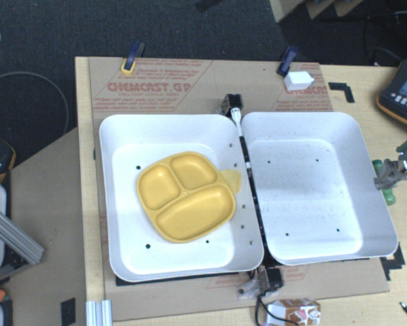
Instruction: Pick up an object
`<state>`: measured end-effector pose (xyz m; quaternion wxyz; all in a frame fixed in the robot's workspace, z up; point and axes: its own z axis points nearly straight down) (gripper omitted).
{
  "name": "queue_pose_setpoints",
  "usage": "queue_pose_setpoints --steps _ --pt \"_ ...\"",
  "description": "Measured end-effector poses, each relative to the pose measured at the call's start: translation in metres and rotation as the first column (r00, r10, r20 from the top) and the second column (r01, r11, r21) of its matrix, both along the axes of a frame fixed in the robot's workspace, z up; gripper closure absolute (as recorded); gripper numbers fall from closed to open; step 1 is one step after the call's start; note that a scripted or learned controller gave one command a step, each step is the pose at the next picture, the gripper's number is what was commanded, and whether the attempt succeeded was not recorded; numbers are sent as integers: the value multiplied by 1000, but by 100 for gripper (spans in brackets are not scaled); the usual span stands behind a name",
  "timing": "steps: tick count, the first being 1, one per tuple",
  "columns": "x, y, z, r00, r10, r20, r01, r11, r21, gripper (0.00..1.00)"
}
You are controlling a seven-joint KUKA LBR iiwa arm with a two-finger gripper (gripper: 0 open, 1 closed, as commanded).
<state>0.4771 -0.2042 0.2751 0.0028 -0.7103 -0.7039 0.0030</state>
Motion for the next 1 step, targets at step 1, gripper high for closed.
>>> queue_pose_setpoints --steps 1 --pt "68 -20 25 1000 11 16 -11 1000 -4 100"
